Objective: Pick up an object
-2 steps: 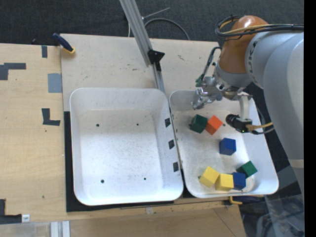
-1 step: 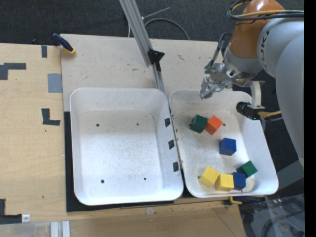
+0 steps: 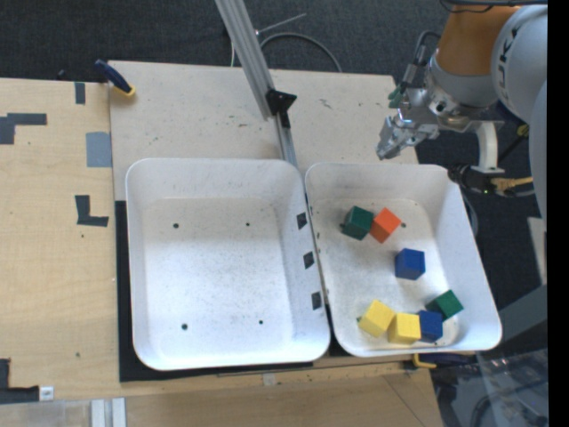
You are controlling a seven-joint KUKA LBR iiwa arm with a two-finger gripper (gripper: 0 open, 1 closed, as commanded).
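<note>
One gripper (image 3: 392, 146) hangs at the far rim of your right bin (image 3: 462, 216), above its back edge; you cannot tell from here how its tip is set, and you see nothing held in it. Nearest below it in that bin, a dark green cube (image 3: 357, 222) touches an orange cube (image 3: 386, 225). Further toward you sits a blue cube (image 3: 410, 263). At the near corner cluster two yellow cubes (image 3: 378, 318) (image 3: 407, 327), a second blue cube (image 3: 431, 326) and a green cube (image 3: 447, 304). Your left bin (image 3: 142, 238) lies beside it.
</note>
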